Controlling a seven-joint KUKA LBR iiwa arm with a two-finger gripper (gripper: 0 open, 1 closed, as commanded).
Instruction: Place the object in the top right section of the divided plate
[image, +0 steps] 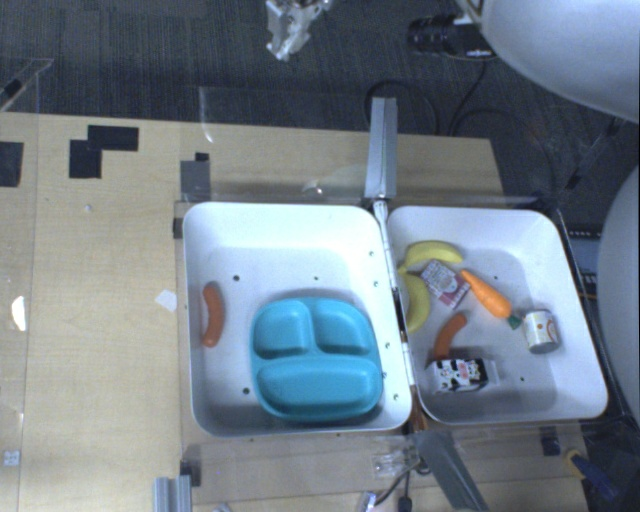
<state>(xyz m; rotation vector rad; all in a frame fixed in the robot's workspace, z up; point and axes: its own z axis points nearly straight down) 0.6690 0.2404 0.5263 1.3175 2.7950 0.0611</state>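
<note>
A blue divided plate (315, 358) lies in the left bin (200, 400), toward its front right. The plate's top right section (343, 325) holds nothing, and neither do its other two sections. A brown-orange sausage (211, 314) lies on the bin floor left of the plate. My gripper (290, 28) hangs small and blurred at the top of the view, beyond the bench's far edge and far from both bins. I see nothing held in it.
The right bin (560, 250) holds two bananas (432, 255), a small packet (443, 281), a carrot (487, 293), a second sausage (449, 335), a small can (540, 330) and a black-and-white carton (460, 374). A metal divider (382, 160) stands between the bins at the back.
</note>
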